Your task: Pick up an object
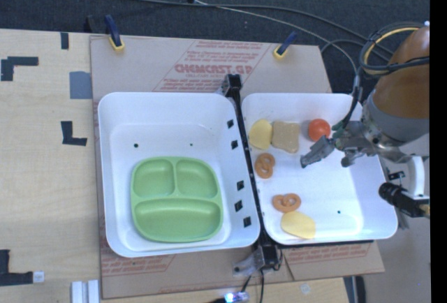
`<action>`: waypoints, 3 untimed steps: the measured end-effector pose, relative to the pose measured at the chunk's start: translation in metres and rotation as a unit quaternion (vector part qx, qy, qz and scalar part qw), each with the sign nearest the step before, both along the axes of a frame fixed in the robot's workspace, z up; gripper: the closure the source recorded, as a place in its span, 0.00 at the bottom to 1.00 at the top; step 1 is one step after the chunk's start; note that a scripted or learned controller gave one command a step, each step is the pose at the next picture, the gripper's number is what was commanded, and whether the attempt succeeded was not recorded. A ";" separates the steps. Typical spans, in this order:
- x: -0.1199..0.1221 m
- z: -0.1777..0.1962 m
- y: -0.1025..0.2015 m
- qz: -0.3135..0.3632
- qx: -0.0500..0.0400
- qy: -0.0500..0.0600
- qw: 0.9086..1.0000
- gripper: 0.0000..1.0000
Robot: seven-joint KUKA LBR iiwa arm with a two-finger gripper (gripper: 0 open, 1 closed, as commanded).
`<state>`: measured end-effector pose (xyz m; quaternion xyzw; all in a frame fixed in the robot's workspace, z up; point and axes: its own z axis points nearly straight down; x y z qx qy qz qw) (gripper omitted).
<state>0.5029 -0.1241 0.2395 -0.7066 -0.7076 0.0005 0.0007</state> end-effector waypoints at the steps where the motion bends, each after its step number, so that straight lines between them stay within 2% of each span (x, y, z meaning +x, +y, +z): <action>1: -0.004 -0.049 -0.008 -0.001 0.000 0.002 1.000 0.00; 2: -0.003 -0.112 -0.012 -0.001 0.000 0.002 1.000 0.00; 3: -0.002 -0.156 -0.012 -0.001 0.000 -0.001 1.000 0.00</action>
